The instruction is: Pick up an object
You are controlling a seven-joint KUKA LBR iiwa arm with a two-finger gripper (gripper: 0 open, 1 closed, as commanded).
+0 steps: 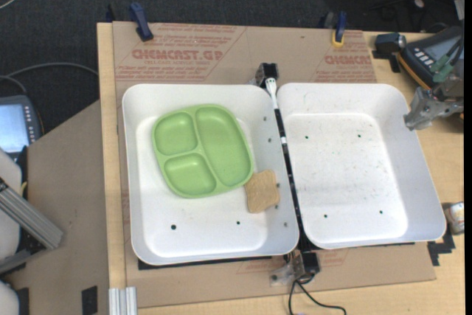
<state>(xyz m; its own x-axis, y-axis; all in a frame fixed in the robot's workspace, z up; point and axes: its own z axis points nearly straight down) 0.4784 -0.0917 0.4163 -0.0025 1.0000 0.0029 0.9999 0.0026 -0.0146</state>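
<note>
Nearest you, the tan sponge touches the green divided plate in the left bin. Your gripper looks released, perhaps; approach the sponge's free side squarely.

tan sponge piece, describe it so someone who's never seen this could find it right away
Start at the left white bin, which holds a green divided plate. The sponge piece lies flat at the plate's lower right corner, near the seam between the two bins. It is the small, tan, roughly square thing, unlike the large green plate.
</note>
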